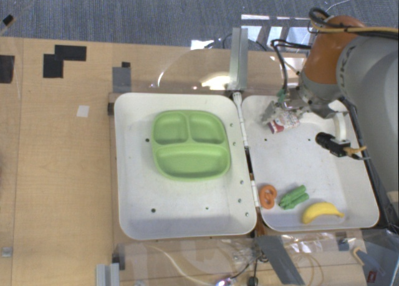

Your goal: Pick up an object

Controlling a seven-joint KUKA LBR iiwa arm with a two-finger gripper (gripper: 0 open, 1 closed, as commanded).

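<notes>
1. Camera view looking down at a slant on the bench (56, 154), with the left bin (134, 207) and the right bin (312, 166) sitting side by side, both shallow, white and round-cornered.
2. Hovering at about 11 o'clock in the right bin: the gripper (283, 113), reaching in from 3 o'clock. Being too blurred to tell whether spread or pressed together. Showing a small red-and-white scrap (276, 127) just under it, too unclear to name or to call held.
3. Lying along the 6 o'clock edge of the right bin, well apart from the gripper: an orange disc (267, 195) close to the 9 o'clock wall, a ridged green pod (293, 197) just beside it, and a curved yellow banana (322, 212) towards 5 o'clock. Looking smooth and hard, probably moulded toy food.
4. Resting flat in the middle of the left bin: a green divided plate (187, 147), glossy, with three compartments.
5. Probably being kept loose in the bin so that any one piece can serve as the pick. Judging the banana the likeliest choice, as it is lying clear of its neighbours.
</notes>
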